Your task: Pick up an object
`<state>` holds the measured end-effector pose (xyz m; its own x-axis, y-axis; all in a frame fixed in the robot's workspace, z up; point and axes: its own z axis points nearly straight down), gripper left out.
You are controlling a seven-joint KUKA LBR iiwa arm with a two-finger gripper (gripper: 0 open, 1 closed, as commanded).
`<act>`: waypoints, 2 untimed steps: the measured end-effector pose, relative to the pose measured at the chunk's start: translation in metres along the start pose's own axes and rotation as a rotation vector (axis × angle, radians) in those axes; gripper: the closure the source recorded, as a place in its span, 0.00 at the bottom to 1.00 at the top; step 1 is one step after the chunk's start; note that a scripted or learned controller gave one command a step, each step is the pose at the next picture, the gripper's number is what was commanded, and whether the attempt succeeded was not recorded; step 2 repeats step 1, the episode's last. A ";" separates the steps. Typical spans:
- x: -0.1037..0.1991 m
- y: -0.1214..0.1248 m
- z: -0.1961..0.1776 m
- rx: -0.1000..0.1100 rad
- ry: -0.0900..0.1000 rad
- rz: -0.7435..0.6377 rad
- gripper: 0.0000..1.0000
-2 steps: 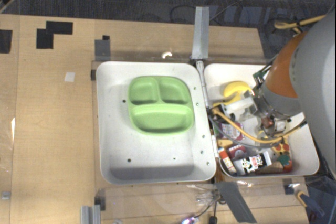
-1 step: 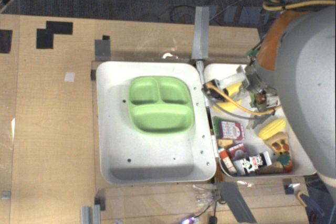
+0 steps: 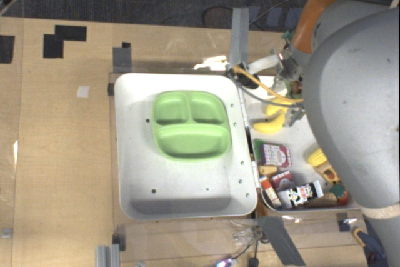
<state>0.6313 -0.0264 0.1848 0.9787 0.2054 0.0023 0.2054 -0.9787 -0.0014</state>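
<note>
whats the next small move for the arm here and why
Probably a short descent toward the banana, then a close. The pincer sits in the right bin beside the banana, and nothing shows between its fingers. The banana lies apart from the packed items near the bin's front edge, so it looks like the easiest pick. The green tray is in the left bin, farther off.
</note>
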 end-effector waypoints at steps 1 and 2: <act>0.000 0.000 0.000 0.000 0.000 0.000 0.00; 0.000 0.000 0.000 0.000 0.000 0.000 0.00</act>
